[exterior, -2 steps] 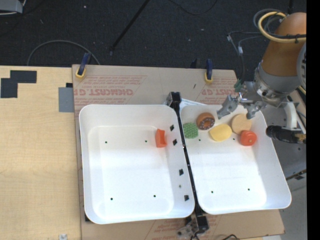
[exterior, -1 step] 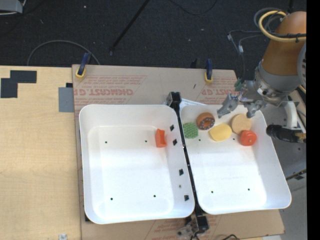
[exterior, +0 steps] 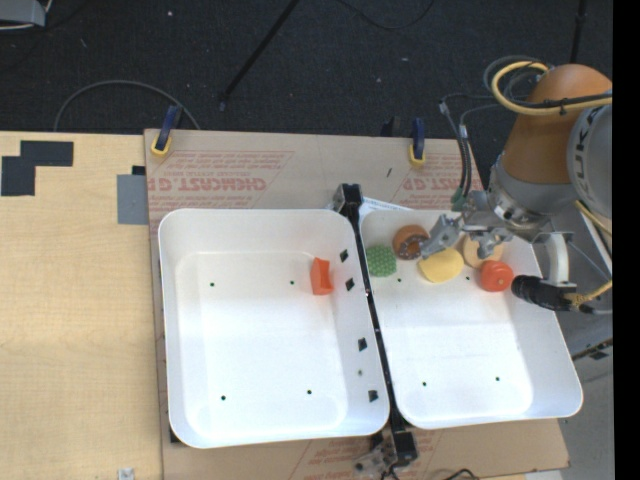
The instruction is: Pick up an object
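Yellow object at the far edge of the right bin, right under my gripper.
I see it lying just below the open fingers, not between them, long axis running across the bin. A brown piece sits beside it, a red one on the other side.

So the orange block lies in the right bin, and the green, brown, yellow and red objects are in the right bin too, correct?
Not quite. The camera view shows the orange block in the left bin; the other objects do lie in the right bin.
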`<move>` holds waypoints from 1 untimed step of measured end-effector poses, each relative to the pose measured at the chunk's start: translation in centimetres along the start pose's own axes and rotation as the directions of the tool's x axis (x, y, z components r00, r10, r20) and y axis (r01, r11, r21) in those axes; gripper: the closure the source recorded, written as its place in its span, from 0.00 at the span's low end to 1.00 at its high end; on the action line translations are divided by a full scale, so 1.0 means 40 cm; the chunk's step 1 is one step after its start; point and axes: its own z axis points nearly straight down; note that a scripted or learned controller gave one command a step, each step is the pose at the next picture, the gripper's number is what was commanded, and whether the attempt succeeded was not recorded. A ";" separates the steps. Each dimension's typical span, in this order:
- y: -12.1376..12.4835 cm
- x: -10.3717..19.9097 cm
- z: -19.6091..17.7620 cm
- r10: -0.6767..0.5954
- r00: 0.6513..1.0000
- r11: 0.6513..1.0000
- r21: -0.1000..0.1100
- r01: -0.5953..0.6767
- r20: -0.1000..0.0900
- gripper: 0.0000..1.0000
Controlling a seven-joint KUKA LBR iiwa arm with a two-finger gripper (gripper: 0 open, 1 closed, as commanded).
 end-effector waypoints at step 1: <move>0.004 -0.023 0.128 0.000 1.000 1.000 -0.001 0.000 0.000 0.00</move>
